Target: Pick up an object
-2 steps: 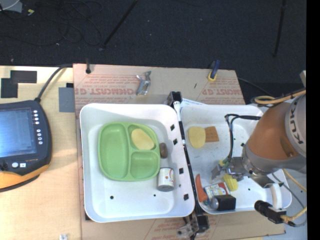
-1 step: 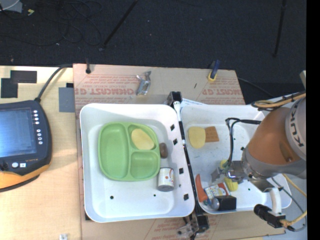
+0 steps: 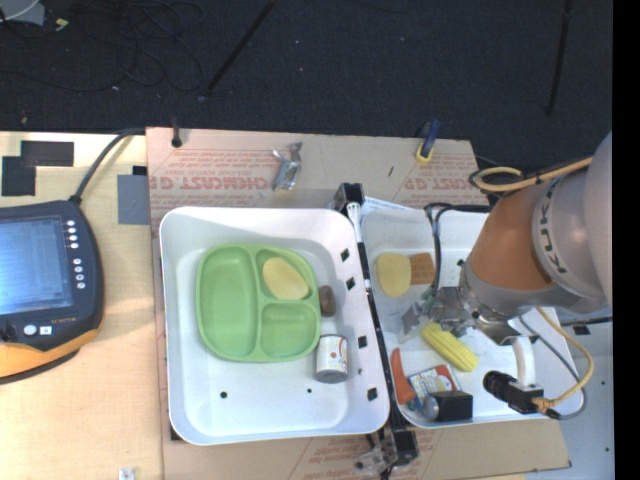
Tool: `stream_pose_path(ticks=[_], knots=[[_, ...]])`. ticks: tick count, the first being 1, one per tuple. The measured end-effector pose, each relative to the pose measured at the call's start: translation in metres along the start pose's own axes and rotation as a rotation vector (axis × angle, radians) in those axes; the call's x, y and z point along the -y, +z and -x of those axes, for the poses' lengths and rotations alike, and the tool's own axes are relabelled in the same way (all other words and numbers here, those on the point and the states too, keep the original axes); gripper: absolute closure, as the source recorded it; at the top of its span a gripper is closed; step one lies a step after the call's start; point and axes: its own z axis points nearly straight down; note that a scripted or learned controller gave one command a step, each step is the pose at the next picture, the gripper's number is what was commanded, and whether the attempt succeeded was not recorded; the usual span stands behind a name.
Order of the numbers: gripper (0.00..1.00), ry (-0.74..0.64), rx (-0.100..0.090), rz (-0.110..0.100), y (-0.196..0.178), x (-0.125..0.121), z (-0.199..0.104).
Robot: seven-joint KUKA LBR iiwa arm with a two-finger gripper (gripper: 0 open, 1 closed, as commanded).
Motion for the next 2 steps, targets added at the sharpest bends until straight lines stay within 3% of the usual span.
stream_pose_path(ticks=[1, 2], knots=[[1.00, 0.000, -0.011, -0.004, -0.008, 0.000, -0.004], [1.00, -0.006, -0.003, 0.000, -0.100, -0.006, -0.086]])
